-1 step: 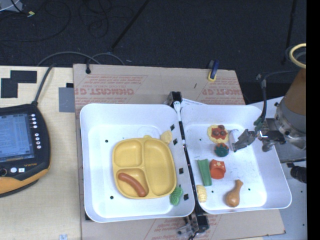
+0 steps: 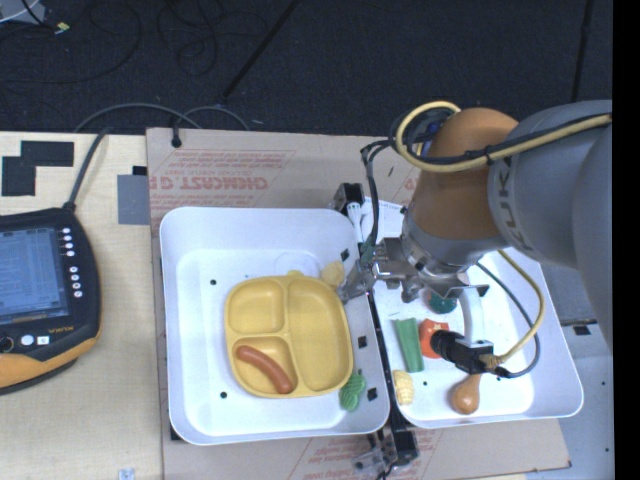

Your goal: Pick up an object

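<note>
Cardboard sheet (image 2: 330,458) sits at the near edge, printed side up with the lettering reading reversed, under both bins. It lies on a pale wood surface (image 2: 110,408). Beyond the far edge is dark carpet with loose black cables.

Count:
- 2 white bins: left bin (image 2: 190,268), right bin (image 2: 550,388), touching along the middle, black clip at the near end of the seam.
- 1 teach pendant (image 2: 40,288) on the surface, well left of the bins, screen lit.
- 1 yellow divided plate (image 2: 300,318) in the left bin, three compartments.
- 1 sausage (image 2: 265,366), red-brown, in the plate's near-left compartment.
- 1 green leafy piece (image 2: 352,393) against the plate's near-right corner.
- 1 small pale yellow piece (image 2: 332,270) just beyond the plate's far-right corner.

Right bin, pickable items:
- green block (image 2: 407,343), long, lying roughly front to back, near the dividing wall
- orange-red piece (image 2: 432,338) just beside it, partly behind a black cable fitting
- corn cob (image 2: 403,386), yellow, nearer than the block
- brown pear-shaped piece (image 2: 465,393), nearest of the lot

My gripper (image 2: 440,293) is over the far-left part of the right bin, above the block and the orange-red piece. My own wrist hides it, so open or closed: can't tell. Nothing visibly held.
</note>
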Tool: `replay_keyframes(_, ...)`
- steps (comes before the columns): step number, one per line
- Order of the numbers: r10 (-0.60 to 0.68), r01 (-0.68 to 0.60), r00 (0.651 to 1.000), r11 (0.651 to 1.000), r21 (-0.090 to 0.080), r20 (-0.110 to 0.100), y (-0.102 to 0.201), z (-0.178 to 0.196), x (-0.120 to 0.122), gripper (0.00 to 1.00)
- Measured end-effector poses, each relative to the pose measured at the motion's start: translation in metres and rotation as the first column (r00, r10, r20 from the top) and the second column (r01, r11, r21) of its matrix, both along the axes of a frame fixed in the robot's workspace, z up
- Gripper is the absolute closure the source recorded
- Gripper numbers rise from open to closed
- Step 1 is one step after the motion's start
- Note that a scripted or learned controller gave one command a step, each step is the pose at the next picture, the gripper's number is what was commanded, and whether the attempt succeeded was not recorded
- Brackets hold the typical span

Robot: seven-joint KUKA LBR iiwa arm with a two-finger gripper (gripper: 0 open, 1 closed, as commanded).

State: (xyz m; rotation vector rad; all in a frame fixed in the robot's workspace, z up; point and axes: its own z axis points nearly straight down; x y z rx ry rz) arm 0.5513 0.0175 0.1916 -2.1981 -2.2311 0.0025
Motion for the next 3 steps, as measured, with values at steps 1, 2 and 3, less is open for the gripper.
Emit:
replay_keyframes(1,-0.017,0.017,1.000,1.000,-0.005,0.000,-0.011,0.013,-0.001,1.00)
replay_keyframes(2,-0.008,0.008,1.000,1.000,0.000,0.021,0.047,0.205,-0.044,1.00)
replay_keyframes(3,-0.014,0.014,1.000,1.000,-0.006,0.004,0.055,0.199,-0.077,1.00)
